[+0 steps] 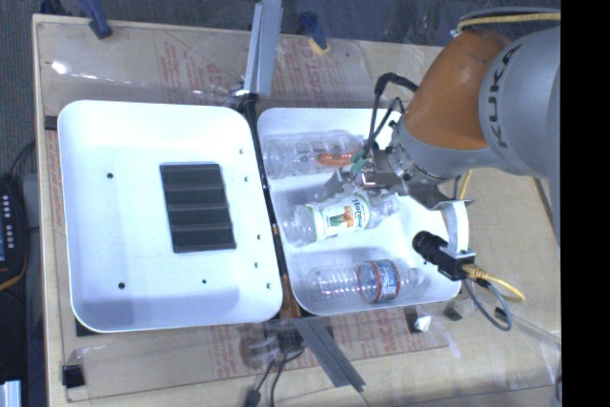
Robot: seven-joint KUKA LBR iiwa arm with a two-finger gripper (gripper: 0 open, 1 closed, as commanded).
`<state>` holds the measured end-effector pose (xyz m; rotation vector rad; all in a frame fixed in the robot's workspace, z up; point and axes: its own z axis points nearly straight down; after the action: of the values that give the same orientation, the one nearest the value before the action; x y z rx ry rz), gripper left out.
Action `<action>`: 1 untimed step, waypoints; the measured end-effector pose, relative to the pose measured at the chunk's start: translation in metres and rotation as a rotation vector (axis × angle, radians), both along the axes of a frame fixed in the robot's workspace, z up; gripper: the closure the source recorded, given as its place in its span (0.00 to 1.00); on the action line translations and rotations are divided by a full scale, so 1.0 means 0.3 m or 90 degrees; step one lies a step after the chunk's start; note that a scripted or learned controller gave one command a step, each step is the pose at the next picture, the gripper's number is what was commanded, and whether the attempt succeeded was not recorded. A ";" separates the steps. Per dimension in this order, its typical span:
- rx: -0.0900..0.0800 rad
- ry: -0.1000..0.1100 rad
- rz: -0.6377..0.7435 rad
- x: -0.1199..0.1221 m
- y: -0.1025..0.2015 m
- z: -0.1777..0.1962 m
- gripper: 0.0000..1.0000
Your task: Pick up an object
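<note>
Three clear plastic bottles lie in the right bin (286, 124). One at the back (300, 153) has an orange bit inside. The middle bottle (332, 220) carries a green and orange label. At the front, a third bottle (367, 281) wears a red and blue label. My gripper (366, 171) hangs low over the right bin, between the back bottle and the middle bottle, close above the middle bottle's right end. The wrist hides what is under it. A black ribbed rectangular block (197, 207) lies in the middle of the left bin (95, 129).
A grey metal bar (261, 43) stands behind the seam between the bins. Blue clamps (95, 14) hold a clear sheet at the bench's back edge. The grey and orange arm (477, 100) covers the right bin's back right corner.
</note>
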<state>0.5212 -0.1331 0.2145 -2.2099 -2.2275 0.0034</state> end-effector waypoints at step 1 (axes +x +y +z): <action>0.000 0.000 0.055 0.069 -0.141 -0.136 0.00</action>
<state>0.5418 -0.1755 0.1736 -2.1115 -2.3207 0.0033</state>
